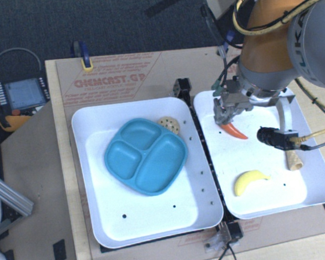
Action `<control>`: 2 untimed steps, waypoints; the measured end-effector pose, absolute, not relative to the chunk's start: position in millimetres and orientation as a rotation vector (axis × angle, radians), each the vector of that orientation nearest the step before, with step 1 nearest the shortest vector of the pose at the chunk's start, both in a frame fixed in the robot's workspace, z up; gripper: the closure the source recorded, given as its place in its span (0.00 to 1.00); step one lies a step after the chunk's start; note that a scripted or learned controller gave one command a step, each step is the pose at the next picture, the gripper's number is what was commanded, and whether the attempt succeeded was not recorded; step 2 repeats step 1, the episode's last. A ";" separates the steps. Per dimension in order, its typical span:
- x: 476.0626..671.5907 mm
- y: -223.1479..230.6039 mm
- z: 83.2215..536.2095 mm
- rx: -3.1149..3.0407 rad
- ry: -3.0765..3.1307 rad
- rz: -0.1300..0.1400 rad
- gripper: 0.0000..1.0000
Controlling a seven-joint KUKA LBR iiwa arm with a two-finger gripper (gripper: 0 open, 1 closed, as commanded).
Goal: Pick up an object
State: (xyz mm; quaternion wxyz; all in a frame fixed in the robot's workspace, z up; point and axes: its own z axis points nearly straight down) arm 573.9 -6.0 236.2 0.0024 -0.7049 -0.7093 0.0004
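Your hand (226,115) sits low in the right bin (318,193), upper centre-right of the frame, directly over the top end of the orange carrot-like piece (235,131); whether it is open or gripping, I cannot tell. Centre it over the carrot's body and align it across the width before closing. Otherwise, the yellow banana (250,181) lower down lies well apart.
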 end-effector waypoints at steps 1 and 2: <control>581.7 46.5 240.4 -2.214 -2.229 -0.004 1.00; 581.7 46.5 240.4 -2.214 -2.229 -0.004 1.00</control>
